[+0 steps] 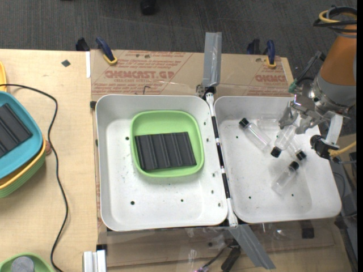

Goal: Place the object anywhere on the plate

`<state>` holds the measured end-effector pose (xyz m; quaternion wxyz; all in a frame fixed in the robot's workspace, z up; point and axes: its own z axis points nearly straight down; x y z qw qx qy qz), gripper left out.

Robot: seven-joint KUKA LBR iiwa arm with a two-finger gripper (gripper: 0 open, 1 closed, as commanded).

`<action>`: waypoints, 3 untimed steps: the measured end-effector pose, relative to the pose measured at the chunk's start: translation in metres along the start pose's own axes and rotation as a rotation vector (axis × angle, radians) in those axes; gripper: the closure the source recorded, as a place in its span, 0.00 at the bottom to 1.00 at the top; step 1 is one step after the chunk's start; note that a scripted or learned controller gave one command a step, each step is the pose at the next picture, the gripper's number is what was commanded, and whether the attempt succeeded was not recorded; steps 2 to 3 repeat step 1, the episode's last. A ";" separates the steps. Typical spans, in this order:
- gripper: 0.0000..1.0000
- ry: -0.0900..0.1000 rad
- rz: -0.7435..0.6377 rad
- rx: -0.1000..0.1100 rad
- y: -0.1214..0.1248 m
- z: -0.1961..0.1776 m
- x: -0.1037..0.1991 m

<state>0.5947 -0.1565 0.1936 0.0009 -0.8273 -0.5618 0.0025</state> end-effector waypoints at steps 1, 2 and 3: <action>0.00 0.000 0.001 0.000 0.000 0.000 0.000; 0.00 0.000 0.001 0.000 0.000 0.000 0.000; 0.00 0.000 0.001 0.000 0.000 0.000 0.000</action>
